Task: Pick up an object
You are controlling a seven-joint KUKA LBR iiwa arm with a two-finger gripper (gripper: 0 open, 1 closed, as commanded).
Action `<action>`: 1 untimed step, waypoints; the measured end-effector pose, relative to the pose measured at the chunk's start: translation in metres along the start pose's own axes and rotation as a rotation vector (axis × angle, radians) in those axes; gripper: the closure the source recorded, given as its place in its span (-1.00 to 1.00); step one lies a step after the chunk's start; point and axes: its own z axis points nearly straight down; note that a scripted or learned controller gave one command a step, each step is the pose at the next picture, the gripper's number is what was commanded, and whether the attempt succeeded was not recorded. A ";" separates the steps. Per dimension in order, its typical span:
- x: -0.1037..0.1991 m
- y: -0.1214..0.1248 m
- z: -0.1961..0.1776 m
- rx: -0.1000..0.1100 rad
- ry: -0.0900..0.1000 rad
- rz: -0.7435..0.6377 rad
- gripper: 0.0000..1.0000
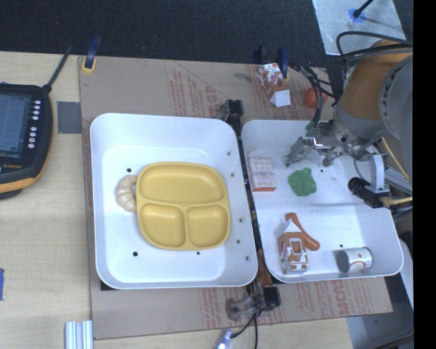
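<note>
The pincer (312, 157) hangs over the far part of the right bin (381, 227). I read its two fingers as standing apart with nothing between them, though the view is steep and the metal cluttered, so I hold that loosely. The nearest candidate is the green lump (302, 182), just beside the fingertips on the side toward the camera, not touching them and lying free on the bin floor. Off to the pincer's left, near the wall between the bins, lies a small red-and-white packet (261, 173). Well beyond the lump, toward the near rim, a house-shaped carton (293, 251) stands with an orange sausage-like piece (307, 236) touching it, and a can (354, 260) lies on its side further right. The yellow divided tray (182, 203) in the left bin (105, 195) is far to the pincer's left, and I'd leave it alone.

As I judge it, the step in hand is the approach on the green lump. I'd nudge the pincer toward the camera until the lump sits squarely under the gap, then come straight down with the fingers wide and stop just short of the floor. The lump looks soft and irregular, so it could squash or squirt out sideways — centring matters more than force, and the close should be slow. I'd lift only once I can see green between the fingers.
</note>
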 end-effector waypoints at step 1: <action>0.009 -0.025 0.010 0.002 -0.001 0.001 -1.00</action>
